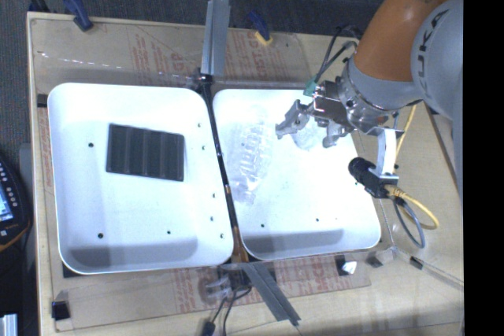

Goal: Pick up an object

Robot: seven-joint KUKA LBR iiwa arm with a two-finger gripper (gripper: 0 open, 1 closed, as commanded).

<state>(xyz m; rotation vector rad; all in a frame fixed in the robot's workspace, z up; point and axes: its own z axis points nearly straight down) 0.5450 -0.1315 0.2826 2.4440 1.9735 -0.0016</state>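
Two white bins on tabletop. Claw over right bin, fingers spread wide, nothing between them. Clear plastic object lies just left and below claw. Dark ribbed pad far left, other bin. Grasp not yet made; judged early stage.

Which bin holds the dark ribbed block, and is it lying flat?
The dark ribbed block lies flat on the floor of the left bin, broad face up.

On the worktop two bins sat side by side, a slab lying in the left bin, a wrapper in the right bin, the tool above its far part.
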